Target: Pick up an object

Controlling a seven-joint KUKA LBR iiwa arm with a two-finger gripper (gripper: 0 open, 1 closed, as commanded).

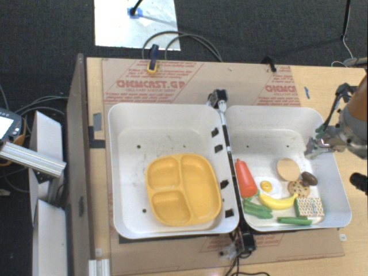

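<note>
The right bin (270,125) holds a cluster of toy foods in its near half. Among them are a red-orange carrot-like piece (246,178), a yellow banana (278,201), a small fried egg (265,186) and a round tan bread slice (288,169). A speckled cookie (298,187), a dark brown piece (309,178), a pale checked block (309,207) and green bean pods (256,209) lie there too. My gripper (317,144) hangs over the bin's right rim, up and to the right of the bread slice, apart from every item.
A yellow three-compartment plate (184,188) lies in the left bin (132,131). A black-clipped divider (223,140) runs between the bins. Cables and a yellow clamp (152,59) sit on the cardboard behind them. The arm (353,119) enters from the right.
</note>
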